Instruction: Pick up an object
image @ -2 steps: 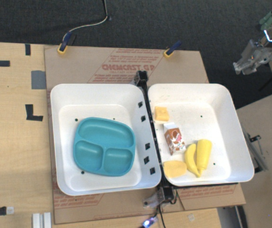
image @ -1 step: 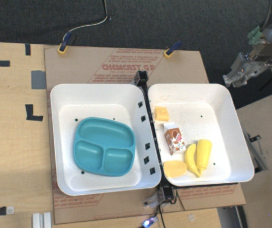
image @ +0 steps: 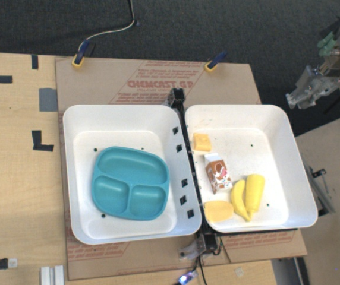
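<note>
The right bin holds a small yellow cheese cube near its left wall, a little milk carton with a brown and white label below it, a yellow banana and a flat yellow-orange piece at the front. The gripper hangs at the right edge of the view, outside the right bin's far right corner and well apart from all the objects. Nothing is seen in it.
A teal divided plate lies in the left bin. Both bins rest on a cardboard sheet held by two clamps at its far edge. A black cable runs across the dark floor behind.
</note>
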Motion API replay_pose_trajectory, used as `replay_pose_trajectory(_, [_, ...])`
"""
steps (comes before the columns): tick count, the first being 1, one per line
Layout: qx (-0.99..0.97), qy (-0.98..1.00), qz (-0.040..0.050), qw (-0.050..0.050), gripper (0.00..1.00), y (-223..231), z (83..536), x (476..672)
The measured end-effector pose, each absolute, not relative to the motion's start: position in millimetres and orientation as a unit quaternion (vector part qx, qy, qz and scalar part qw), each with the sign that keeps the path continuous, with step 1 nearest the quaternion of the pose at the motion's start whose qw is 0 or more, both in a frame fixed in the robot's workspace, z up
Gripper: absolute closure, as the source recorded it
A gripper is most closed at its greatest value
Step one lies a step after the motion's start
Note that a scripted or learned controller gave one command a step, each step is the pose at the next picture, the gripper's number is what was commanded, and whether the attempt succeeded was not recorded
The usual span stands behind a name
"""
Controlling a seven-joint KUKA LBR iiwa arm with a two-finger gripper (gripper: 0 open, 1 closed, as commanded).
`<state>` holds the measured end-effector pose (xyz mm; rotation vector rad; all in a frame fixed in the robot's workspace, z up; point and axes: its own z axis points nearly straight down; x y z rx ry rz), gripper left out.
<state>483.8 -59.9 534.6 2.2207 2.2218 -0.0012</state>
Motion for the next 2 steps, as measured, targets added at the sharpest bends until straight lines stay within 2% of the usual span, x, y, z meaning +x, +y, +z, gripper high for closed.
replay_pose_trajectory(2, [0.707,0.707,-0.0003,0.001,1.0,-93,535,483.9])
